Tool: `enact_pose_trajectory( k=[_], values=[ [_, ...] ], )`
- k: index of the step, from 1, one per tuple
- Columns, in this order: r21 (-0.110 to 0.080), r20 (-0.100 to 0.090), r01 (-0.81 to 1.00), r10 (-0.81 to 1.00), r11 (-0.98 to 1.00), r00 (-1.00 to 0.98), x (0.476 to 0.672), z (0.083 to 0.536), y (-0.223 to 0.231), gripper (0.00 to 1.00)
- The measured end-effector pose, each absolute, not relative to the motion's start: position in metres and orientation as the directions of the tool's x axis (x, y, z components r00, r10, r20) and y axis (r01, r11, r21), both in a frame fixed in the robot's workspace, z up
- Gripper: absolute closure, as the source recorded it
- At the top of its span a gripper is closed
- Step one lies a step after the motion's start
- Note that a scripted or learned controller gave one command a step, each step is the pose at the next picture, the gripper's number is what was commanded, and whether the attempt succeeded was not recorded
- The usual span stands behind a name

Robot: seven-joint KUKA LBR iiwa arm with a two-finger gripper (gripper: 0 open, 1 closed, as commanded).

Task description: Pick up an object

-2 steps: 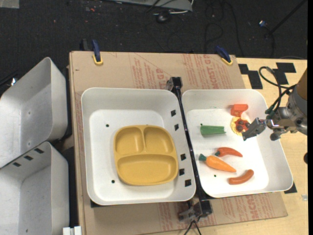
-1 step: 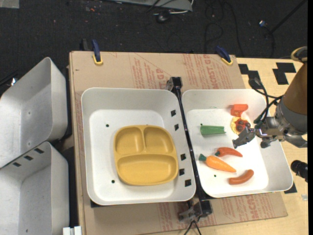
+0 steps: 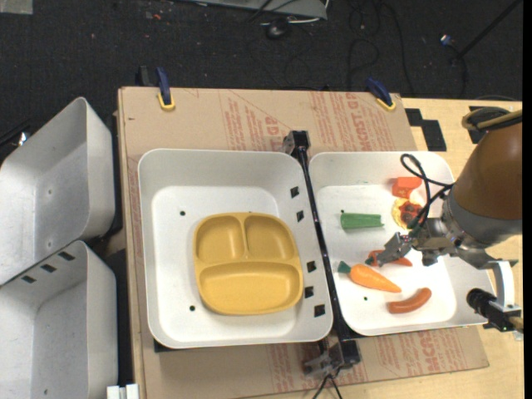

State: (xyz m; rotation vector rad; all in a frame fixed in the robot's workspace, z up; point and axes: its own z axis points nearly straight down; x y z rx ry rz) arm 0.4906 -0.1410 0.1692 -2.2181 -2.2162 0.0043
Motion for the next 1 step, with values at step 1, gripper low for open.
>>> enact_pose_trajectory(
  k=[1],
  values=[
    [0.0, 0.003, 1.0, 1.0, -0.003, 0.003, 0.4849, 0.1111, -0.1413, 0.0]
  ],
)
